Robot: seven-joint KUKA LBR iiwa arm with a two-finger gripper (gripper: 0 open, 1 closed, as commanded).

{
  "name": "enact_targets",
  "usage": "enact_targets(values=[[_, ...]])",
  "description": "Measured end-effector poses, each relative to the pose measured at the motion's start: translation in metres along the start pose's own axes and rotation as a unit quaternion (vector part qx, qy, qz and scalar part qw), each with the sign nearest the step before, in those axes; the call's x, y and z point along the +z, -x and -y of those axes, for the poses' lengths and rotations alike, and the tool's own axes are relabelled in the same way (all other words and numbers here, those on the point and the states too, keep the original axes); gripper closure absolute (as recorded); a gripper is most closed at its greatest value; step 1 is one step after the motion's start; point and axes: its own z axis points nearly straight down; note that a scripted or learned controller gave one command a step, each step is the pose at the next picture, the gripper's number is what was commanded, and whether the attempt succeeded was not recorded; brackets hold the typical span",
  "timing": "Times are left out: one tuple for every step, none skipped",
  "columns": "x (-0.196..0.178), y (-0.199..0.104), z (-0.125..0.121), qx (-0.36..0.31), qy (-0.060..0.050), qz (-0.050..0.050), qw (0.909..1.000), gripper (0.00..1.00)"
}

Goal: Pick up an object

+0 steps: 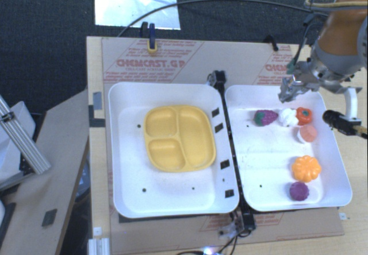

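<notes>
Gripper (pixel 287 95) above small white object (pixel 286 117), right bin (pixel 330 190).

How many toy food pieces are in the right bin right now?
6 visible: purple-green piece, white piece, red-orange piece along the far side; pink piece just nearer; orange pumpkin and purple ball near the front. The gripper may hide more.

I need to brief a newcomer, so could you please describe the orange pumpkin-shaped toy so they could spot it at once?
Look in the right-hand white bin, along its right side. Below the pale pink piece and above the purple ball sits the orange pumpkin toy. It is the largest item there, plain orange and ribbed.
</notes>
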Motion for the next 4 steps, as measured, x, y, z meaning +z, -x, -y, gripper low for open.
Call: enact_targets(values=[[-0.002, -0.045, 0.026, -0.001, -0.003, -0.001, 1.0, 1.0], [-0.001, -0.091, 0.033, -0.002, -0.002, -0.001, 1.0, 1.0], [0.0, -0.151, 0.049, -0.003, -0.003, -0.002, 1.0, 1.0], [-0.001, -0.193, 0.064, -0.002, -0.003, -0.002, 1.0, 1.0]])
